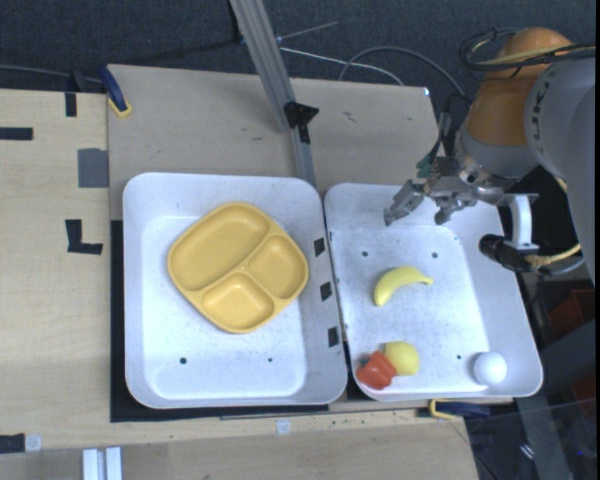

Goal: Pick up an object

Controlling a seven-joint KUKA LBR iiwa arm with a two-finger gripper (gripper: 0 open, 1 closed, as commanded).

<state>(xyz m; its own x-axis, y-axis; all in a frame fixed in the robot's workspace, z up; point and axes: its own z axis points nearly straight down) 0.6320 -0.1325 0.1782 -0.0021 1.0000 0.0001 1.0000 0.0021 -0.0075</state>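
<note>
Dark carpet runs behind the pale wooden desk [210, 118], where two shallow white bins sit side by side. From where I stand, the gripper [420, 208] hangs over the far edge of the right bin [505, 308], its two fingers spread apart with nothing between them, which suits an arm that has yet to choose a target. Nearest below it lies a yellow banana [400, 284], alone in the middle of the bin floor and clear of the walls, so I judge it the easiest thing to reach. Further off, a red and yellow piece [388, 362] sits against the near rim, and a small white ball [490, 368] rests in the near corner; both look harder to close around. Across the divide, a yellow divided plate [238, 266] fills much of the left bin [145, 298].
</note>
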